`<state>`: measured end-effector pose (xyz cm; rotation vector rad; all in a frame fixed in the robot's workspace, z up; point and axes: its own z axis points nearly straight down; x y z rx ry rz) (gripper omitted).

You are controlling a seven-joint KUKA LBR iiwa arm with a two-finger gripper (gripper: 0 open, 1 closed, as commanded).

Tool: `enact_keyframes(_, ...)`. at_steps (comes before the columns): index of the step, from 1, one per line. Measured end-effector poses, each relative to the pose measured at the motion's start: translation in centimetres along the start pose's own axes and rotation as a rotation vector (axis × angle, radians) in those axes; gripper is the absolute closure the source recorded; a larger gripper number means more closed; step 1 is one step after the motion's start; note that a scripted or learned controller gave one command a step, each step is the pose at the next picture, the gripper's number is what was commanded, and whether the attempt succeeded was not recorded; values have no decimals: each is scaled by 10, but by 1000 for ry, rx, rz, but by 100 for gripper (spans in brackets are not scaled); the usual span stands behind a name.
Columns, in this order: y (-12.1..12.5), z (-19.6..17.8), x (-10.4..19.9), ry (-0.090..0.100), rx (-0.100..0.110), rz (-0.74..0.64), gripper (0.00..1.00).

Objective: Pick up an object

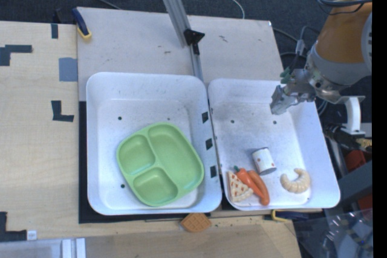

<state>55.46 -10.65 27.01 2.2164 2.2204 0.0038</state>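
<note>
1. The grey arm with its orange band reaches in from the right, and the claw (282, 99) hangs over the upper right part of the right bin (242, 99).
2. Whether the claw is apart or together cannot be told from this view; nothing shows between its tips.
3. Near the right bin's lower edge lie a small white can (263, 161), an orange carrot (256, 185), a waffle-patterned wedge (237, 188) touching the carrot's left side, and a pale shrimp (295, 180) towards the lower right corner.
4. The left bin (109, 93) holds a green divided plate (159, 164) in its lower half.
5. A round brown cookie (196, 223) sits on the desk (36, 130) just below the seam between the bins.
</note>
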Motion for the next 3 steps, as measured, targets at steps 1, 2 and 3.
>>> enact_keyframes(1, 11, 9, 62, 3, 7, -5, 100)
enact_keyframes(2, 17, 27, 119, 3, 9, -5, 100)
enact_keyframes(3, 17, 23, 172, 3, 7, -5, 100)
